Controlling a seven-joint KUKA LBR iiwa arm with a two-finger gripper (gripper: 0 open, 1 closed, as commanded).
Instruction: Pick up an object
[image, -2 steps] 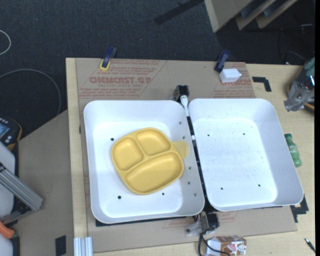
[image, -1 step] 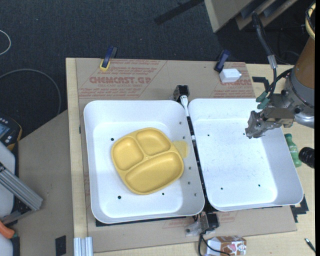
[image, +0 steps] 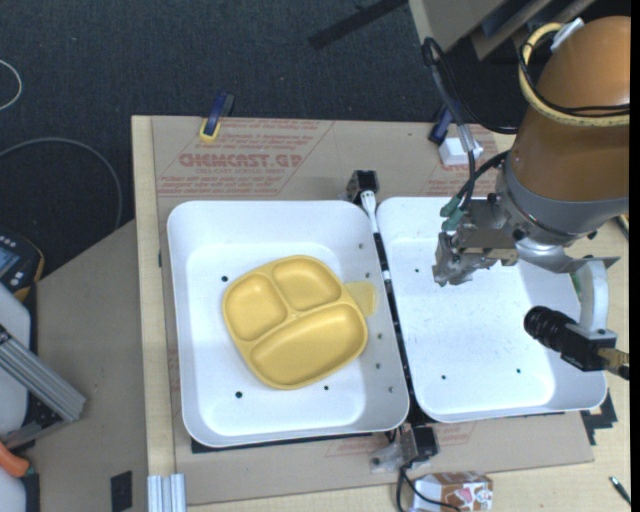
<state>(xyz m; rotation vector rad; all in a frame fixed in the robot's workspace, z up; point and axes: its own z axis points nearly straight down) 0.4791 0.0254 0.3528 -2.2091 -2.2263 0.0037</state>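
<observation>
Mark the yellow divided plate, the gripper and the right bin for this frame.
yellow divided plate (image: 295, 320), camera view, on the ridge between its compartments.
gripper (image: 450, 272), camera view, at its fingertips.
right bin (image: 480, 345), camera view, on its bare floor.

- cardboard sheet (image: 250, 150) under the bins: red print reads "CHEMCAST GP", upper left area, above the left bin
- smaller red lines under that word, too blurry to read
- more faint red print on the same sheet near the top right, behind the arm, unreadable
- small packet (image: 462, 492) at the bottom edge has some print, too small to make out
</observation>
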